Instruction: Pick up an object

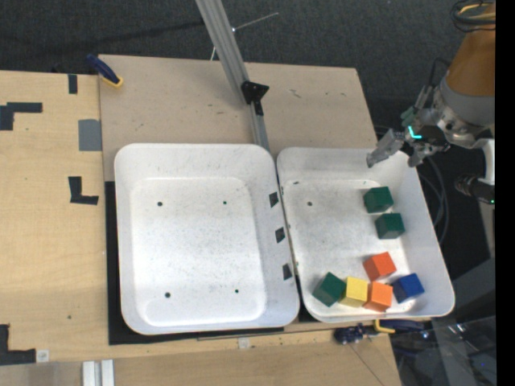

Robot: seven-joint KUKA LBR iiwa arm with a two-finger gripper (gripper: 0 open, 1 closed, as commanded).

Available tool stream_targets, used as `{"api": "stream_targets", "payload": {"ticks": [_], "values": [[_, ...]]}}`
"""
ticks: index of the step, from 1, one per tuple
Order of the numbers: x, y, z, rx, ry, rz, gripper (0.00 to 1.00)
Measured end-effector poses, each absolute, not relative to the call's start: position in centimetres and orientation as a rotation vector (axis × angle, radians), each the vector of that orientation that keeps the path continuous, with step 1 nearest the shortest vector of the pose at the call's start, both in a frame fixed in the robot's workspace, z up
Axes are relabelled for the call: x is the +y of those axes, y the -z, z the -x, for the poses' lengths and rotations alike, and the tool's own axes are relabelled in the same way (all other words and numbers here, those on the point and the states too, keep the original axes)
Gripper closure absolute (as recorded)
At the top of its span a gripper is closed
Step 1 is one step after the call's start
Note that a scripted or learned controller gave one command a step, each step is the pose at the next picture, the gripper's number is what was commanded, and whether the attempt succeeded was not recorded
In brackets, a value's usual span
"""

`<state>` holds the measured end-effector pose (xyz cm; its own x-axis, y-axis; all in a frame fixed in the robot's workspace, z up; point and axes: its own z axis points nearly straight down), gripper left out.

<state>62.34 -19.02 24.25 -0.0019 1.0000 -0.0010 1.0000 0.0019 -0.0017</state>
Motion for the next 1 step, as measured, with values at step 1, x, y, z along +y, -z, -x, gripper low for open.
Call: {"api": "stream_targets", "payload": {"ticks": [1], "values": [[-18.64,-19.86,-62.41,-2.222,-0.006,2.216,0.00]]}}
